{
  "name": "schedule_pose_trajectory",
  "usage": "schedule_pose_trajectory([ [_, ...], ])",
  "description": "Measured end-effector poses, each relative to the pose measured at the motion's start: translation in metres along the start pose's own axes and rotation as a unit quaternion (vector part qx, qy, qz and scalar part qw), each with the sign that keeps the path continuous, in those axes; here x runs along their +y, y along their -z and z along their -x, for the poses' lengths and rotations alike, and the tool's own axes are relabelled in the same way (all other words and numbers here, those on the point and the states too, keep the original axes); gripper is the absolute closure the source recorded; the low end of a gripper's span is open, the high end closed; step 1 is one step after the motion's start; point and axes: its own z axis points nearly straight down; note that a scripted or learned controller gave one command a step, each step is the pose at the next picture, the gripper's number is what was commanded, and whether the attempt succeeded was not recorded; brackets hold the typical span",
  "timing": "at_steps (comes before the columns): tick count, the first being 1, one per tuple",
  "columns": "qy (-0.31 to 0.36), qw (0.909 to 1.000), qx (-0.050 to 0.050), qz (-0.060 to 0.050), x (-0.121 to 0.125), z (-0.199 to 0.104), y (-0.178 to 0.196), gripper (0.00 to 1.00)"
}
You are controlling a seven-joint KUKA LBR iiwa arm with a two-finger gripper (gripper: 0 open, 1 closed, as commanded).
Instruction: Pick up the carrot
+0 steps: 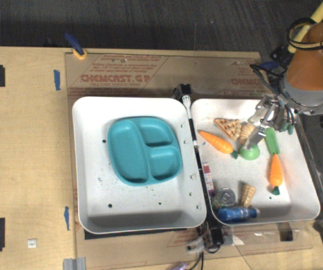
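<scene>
Two orange carrots lie in the right bin [304,204]. One carrot [216,142] lies slantwise near the bin's left wall, its green tip toward the middle. The other carrot [275,171] lies lengthwise toward the right wall, green tip toward the front. My gripper [255,135] hangs low over the bin's back middle, between the two carrots, above a waffle cone [245,131] and a round green piece [251,152]. Neither carrot is in it.
A pizza slice [227,126] lies at the back of the right bin, and a green stick [272,141] is beside the gripper. A second cone [246,194], a grey can [225,196] and a blue bottle [237,213] lie at the front. A teal divided plate [144,149] sits in the left bin [88,151].
</scene>
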Motion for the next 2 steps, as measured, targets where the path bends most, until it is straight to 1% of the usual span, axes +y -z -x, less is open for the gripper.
schedule_pose_trajectory([
  [1,0.09,0.996,-0.001,0.0,0.015,-0.042,-0.067,0.0],
  [2,0.101,0.9949,-0.003,0.0,0.029,-0.072,-0.072,0.0],
])
